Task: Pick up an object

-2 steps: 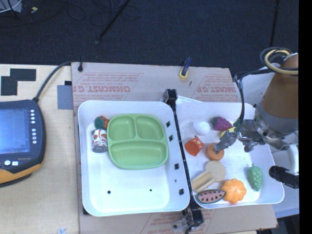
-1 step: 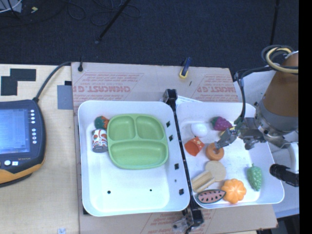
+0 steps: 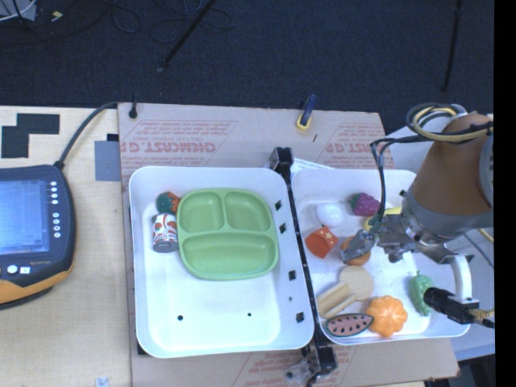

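My gripper [image 3: 355, 248] is low in the right bin [image 3: 403, 177], near its middle, and the arm comes in from the right. Right under it lies a small orange object [image 3: 360, 255], partly hidden by the gripper. To its left, close by, sits a red-orange block [image 3: 321, 242]. A white egg [image 3: 329, 214] and a purple item [image 3: 366, 204] lie further back. In front of the gripper are a beige round piece [image 3: 356, 281], a tan bread stick [image 3: 335, 299], a watermelon slice [image 3: 349, 325], an orange pumpkin [image 3: 386, 315] and a green vegetable [image 3: 420, 290].
The left bin [image 3: 210, 321] holds a green divided plate [image 3: 226, 234], a small can [image 3: 164, 232] and a red-green ball [image 3: 167, 202]. A teach pendant [image 3: 31, 228] lies on the bench at far left. A black divider [image 3: 294, 248] separates the bins.
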{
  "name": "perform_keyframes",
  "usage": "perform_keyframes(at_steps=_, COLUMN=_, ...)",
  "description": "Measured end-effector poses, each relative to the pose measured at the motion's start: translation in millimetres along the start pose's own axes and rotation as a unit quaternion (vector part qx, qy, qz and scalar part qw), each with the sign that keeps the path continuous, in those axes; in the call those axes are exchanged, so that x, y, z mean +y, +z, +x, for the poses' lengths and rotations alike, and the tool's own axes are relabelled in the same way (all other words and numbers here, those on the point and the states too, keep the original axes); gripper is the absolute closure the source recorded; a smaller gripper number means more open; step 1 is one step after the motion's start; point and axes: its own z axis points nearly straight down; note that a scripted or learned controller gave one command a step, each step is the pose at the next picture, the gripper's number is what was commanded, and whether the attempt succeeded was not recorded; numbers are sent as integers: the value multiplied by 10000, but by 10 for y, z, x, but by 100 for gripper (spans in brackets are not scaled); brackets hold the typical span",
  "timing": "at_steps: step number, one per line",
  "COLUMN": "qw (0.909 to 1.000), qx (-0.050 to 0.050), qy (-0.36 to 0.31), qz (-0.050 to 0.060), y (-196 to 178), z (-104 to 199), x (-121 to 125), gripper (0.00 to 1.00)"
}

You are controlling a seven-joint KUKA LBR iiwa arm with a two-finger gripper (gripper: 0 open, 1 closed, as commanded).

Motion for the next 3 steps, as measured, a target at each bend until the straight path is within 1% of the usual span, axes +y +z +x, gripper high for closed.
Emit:
perform_keyframes(at_steps=1, qw=10000, qx=4, qy=2, qz=3, y=634, z=76, x=-14, gripper=0)
perform_keyframes(at_steps=2, qw=10000, qx=-42, qy=13, qz=-77, y=947, z=63, x=8, gripper=0)
perform_keyframes(at_steps=3, qw=9999, qx=-16, qy=54, qz=-95, y=816, z=61, x=25, gripper=100)
